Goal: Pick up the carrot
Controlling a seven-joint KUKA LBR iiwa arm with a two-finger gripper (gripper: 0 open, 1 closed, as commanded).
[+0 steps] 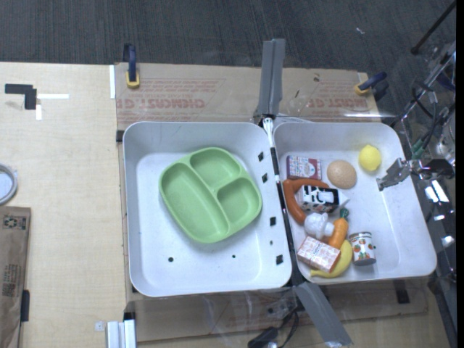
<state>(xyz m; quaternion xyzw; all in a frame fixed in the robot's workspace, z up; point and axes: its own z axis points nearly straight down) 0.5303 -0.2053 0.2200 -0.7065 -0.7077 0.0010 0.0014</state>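
Orange carrot [338, 229] sits in the right bin [417, 216], lower middle of the pile, green top pointing up-left, lying tilted. It touches the white garlic-like item [316, 224] on its left and the banana [335, 264] just below it. A small pink carton [316, 252] rests beside the banana, a small can [362, 249] just right of the carrot. Above the carrot: a black-and-white cow-patterned item [319, 196] lying over a long orange-red sausage-shaped thing [293, 199], then a pink carton [303, 167], a brown egg [341, 174] and a yellow lemon [370, 158] along the back. Left bin [138, 216] holds a green divided plate [210, 193]. Tool [392, 174] is at the right bin's right rim, near the lemon, well apart from the carrot; nothing visible between its fingers, but cannot tell if they're open or closed at this angle. Light wooden desk [58, 165] carries both bins.
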